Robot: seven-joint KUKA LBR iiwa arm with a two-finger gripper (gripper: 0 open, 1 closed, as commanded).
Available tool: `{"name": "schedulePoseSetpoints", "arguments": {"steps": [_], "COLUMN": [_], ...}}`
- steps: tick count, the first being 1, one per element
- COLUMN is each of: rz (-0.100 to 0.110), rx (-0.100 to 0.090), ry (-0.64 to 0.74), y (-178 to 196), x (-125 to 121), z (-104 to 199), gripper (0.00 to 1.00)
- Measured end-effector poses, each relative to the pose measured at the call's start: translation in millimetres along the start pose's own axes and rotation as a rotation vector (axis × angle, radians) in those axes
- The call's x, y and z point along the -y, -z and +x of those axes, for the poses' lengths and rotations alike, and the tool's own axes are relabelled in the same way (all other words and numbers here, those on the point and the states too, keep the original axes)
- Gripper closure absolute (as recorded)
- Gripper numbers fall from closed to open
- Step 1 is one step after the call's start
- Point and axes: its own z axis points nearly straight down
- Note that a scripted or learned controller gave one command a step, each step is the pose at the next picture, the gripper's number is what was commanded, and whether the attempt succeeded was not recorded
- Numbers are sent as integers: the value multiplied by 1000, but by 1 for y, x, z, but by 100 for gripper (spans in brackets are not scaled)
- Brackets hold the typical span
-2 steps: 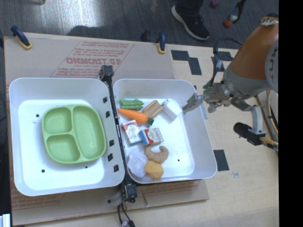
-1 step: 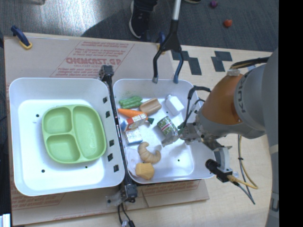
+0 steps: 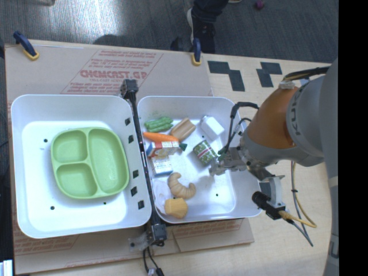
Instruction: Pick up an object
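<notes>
The arm [image 3: 282, 125] reaches in from the right over the right bin [image 3: 227, 209], and its gripper [image 3: 221, 165] hangs low just beside a small green can [image 3: 203, 152] that lies tilted near the bin's middle right. Whether the fingers are wide or narrow I cannot tell; they are too small and dark against the wrist, and nothing shows between them. The can seems the likeliest target: probably a light, stiff toy, smooth and round, so it may roll or slip unless taken across its sides at mid-length. Other pickable things crowd the same bin: a white box [image 3: 210, 126] above the can, a bread roll [image 3: 183, 129], green beans [image 3: 158, 123], a carrot [image 3: 161, 137], a croissant [image 3: 180, 184] and a yellowish lump [image 3: 176, 207] near the front wall. The croissant and roll look bulky and easy to pinch across their narrow width; the carrot lies tight against its neighbours. The left bin [image 3: 23, 206] holds a green divided plate [image 3: 89, 163]. Both bins sit on the table [image 3: 172, 68].
</notes>
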Motion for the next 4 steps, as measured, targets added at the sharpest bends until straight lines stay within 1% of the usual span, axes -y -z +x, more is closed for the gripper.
{"name": "schedulePoseSetpoints", "arguments": {"steps": [1,2,3,4], "rz": [-4,-5,-4,0], "rx": [0,1,1,-1], "ry": [-6,-2,-1,-5], "y": [111,121,121,-14], "x": [32,31,31,33], "z": [27,27,27,-9], "gripper": [100,100,0,0]}}
